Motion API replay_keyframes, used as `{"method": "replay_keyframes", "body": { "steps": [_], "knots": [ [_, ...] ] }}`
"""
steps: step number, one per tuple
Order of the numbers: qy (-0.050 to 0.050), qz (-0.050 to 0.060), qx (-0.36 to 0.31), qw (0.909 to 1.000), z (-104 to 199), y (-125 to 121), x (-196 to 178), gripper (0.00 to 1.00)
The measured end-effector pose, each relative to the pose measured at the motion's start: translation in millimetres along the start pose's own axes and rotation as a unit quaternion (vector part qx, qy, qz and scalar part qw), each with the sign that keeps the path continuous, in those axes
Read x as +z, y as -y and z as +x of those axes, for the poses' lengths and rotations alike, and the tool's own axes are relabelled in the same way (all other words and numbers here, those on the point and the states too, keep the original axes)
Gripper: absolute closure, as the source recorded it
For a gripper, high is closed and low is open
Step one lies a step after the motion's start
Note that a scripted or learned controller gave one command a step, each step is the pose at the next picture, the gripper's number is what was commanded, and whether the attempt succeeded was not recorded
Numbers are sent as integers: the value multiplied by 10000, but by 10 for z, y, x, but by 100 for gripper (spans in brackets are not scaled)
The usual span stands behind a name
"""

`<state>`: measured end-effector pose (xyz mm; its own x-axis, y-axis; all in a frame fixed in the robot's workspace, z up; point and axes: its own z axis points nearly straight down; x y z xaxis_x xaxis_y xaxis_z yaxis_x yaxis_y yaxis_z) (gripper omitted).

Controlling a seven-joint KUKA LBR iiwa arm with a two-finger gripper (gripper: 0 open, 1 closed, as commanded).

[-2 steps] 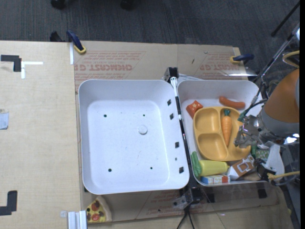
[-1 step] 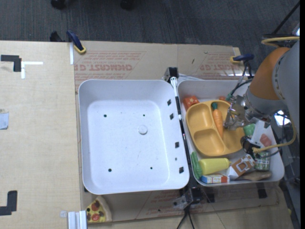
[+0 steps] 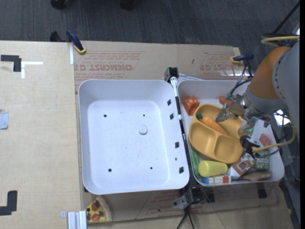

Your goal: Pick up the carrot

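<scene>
The carrot (image 3: 211, 123) lay in the yellow tray (image 3: 217, 144) in the right bin (image 3: 183, 87), towards its far left corner. The gripper (image 3: 225, 112) was poised at the carrot's right end, fingers slightly parted, nothing held. A lower, centred straddle of the carrot would be needed before closing.

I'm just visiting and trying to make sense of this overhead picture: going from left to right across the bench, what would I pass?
Bare wooden bench top → left white bin → orange-red piece in the right bin → carrot lying on the yellow divided plate → gripper → grey arm with its orange band.
</scene>
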<state>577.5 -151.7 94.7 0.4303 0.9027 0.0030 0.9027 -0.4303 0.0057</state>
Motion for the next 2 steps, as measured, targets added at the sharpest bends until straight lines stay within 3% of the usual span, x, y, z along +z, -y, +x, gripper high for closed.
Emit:
{"method": "replay_keyframes", "body": {
  "steps": [1,2],
  "knots": [
    [7,-123,826,9965,392,403,-51,0],
    [-8,-111,1395,9902,368,509,-49,0]
  ]
}}
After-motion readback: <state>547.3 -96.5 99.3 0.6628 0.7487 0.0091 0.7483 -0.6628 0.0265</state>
